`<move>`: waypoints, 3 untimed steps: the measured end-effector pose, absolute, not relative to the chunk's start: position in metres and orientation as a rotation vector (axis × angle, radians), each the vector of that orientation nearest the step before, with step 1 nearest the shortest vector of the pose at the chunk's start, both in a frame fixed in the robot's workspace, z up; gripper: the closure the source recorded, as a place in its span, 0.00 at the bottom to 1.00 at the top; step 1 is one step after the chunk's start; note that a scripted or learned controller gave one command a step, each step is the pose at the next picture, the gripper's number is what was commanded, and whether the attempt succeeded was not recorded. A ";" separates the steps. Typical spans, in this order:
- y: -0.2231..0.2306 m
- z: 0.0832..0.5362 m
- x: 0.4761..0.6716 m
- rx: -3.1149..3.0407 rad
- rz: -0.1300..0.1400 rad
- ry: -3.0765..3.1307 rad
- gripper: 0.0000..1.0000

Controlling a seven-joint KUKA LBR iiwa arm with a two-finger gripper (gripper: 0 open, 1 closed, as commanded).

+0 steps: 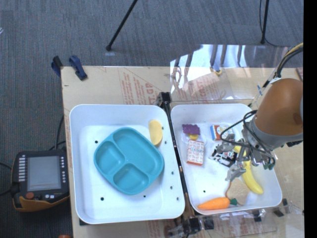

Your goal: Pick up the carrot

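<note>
The orange carrot (214, 204) lies on its side along the front wall of the right bin (208, 182), its green top pointing right. My gripper (250, 168) hangs over the right part of that bin, above and to the right of the carrot and apart from it. It stands open, one grey finger (234, 173) reaching down-left toward the carrot's leafy end. Nothing is held between the fingers. The upper end of a yellow banana (253, 181) lies under the gripper.
The right bin also holds a purple item (190, 129), a printed card box (195, 152) and small packets (218, 131). In the left bin (81, 133) sit a blue divided plate (129, 160) and a pale yellow piece (155, 132). A tablet (42, 175) lies on the floor, left.
</note>
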State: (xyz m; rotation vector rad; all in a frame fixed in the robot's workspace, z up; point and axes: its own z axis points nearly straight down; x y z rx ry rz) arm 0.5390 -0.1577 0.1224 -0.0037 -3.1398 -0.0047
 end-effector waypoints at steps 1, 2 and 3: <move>-0.101 0.096 0.490 0.641 0.025 -3.120 0.00; -0.085 0.093 0.492 0.298 0.007 -3.154 0.00; -0.082 0.091 0.493 0.185 0.002 -3.154 0.00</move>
